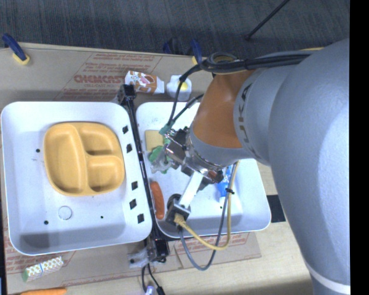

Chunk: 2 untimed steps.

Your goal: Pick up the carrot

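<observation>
view from above of two shallow white bins side by side on a sheet of cardboard (61, 82) with red print.

the left bin (18, 165) holds a yellow tray (83, 158) with three sections, lying flat near the middle.

the grey arm (295, 121), with its orange band, comes in from the right and covers much of the right bin (255, 211). the gripper (163, 152) hangs over the upper left part of that bin, close to the wall shared with the left bin. whether the gripper is open or closed cannot be told; the wrist hides it.

the carrot (157, 200) is short and orange. it lies flat in the right bin, just beside the left wall, pointing along that wall, in the lower half of the bin. it is below the gripper in the view and apart from it.

a pale yellow piece (152, 138) and a small green piece (155, 157) lie by the gripper. a blue thing (224, 188) shows under the arm, further right.

above the bins, on the cardboard, sits a small orange and white packet (141, 80).
</observation>
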Available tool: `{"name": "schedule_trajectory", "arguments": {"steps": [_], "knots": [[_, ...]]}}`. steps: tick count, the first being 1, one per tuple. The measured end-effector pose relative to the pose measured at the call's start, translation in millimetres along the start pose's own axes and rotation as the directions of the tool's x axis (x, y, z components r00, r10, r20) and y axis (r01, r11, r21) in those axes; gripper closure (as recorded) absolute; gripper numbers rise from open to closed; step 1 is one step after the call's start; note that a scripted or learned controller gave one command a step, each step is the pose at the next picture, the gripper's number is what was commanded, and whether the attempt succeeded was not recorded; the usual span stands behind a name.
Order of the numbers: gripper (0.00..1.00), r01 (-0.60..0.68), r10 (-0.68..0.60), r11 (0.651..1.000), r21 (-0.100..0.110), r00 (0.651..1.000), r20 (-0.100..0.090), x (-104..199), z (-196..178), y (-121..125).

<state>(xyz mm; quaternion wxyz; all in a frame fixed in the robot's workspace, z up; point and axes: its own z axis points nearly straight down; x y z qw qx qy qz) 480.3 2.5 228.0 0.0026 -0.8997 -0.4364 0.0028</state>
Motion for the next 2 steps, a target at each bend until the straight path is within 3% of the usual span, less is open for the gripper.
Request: {"name": "schedule_trajectory", "arguments": {"steps": [1, 2], "knots": [[0.00, -0.369, 0.369, 0.929, 0.002, 0.929, 0.002, 46, 37, -43], [0.00, -0.099, 0.099, 0.995, 0.000, 0.995, -0.001, -1, 37, -5]]}}
